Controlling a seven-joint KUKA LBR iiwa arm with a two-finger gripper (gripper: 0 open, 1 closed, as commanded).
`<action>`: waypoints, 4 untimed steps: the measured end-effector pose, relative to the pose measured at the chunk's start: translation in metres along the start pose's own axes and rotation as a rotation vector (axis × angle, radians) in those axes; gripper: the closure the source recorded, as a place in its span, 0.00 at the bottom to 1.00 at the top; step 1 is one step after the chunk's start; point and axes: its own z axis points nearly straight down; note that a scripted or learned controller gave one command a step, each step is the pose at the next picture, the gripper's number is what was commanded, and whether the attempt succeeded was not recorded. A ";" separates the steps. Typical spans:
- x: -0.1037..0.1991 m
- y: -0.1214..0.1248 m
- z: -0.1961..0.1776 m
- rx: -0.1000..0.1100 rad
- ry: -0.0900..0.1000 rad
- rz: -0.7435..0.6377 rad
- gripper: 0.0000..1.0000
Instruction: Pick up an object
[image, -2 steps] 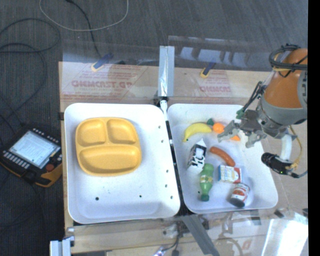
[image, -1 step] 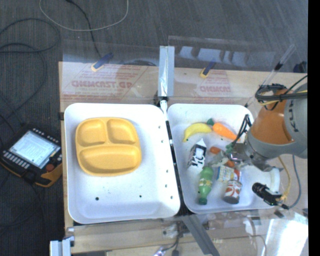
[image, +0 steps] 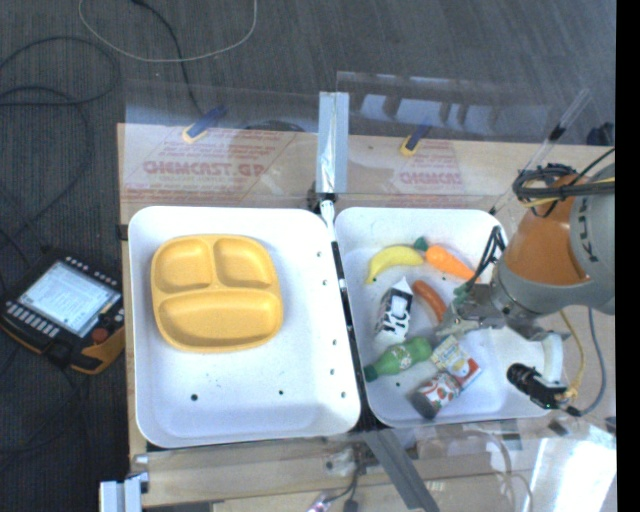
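gripper (image: 462, 318) hangs low in the right bin (image: 480, 222), just beside the red sausage (image: 430, 298) and above a crumpled packet (image: 448, 352); cannot tell its finger state. yellow divided plate (image: 216, 291) sits in the left bin (image: 160, 400).

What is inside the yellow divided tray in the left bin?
The yellow tray lies flat in the left bin; its three compartments look bare. What is under it is covered.
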 end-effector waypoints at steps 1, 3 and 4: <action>0.000 0.000 0.000 0.000 0.000 0.000 0.00; -0.028 0.074 0.003 -0.010 -0.002 0.084 1.00; 0.048 0.123 -0.107 0.004 -0.003 -0.235 1.00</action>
